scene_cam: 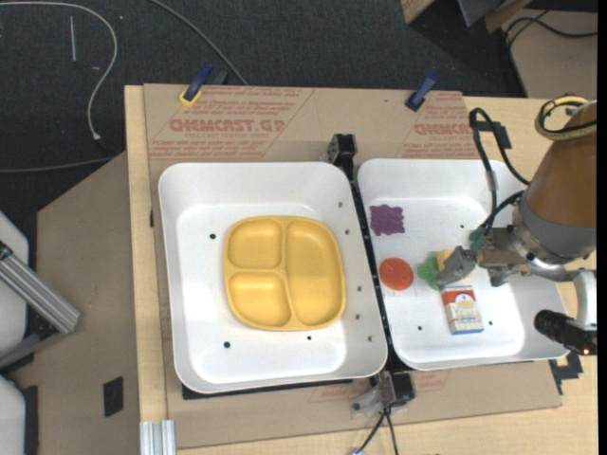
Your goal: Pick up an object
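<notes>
Broadly, we see two white bins filling the frame's middle: the left bin [180, 254] carries a yellow divided plate [283, 271] at its centre, out of the way, while the right bin [417, 344] gathers the small pickable things. Our arm [560, 197] leans in from the right edge, its gripper [453, 268] low over the green object [429, 271]; how it is set we cannot tell. Nearby lie a red-and-white box [463, 311], a purple piece [387, 219] and an orange disc [396, 273].
</notes>
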Tool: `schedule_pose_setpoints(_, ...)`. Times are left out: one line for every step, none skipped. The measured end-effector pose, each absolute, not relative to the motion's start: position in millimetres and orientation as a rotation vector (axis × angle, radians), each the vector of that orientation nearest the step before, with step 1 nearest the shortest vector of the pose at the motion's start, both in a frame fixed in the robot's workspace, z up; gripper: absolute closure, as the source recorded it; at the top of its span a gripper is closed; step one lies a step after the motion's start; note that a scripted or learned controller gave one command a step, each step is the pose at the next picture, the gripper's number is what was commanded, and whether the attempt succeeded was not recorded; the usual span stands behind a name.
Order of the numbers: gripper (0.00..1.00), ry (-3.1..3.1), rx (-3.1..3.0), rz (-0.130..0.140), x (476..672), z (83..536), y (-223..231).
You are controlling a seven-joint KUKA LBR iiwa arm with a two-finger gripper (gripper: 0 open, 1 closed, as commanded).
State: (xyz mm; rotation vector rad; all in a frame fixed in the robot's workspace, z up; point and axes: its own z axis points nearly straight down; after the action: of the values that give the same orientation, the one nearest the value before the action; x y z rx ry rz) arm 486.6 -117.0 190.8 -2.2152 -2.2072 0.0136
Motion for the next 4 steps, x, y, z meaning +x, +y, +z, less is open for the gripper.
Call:
schedule_pose_setpoints(0.00,-2.219,-2.220,0.000,489.8,197.3,-116.7)
schedule_pose_setpoints(0.00,-2.215,-2.216,0.005,488.9,134.6,-112.1)
schedule_pose_setpoints(0.00,-2.223,-2.230,-0.001,490.5,85.9,-114.1)
schedule_pose_setpoints(1.00,-2.229,-2.238,-0.008,493.3,100.7,-116.1)
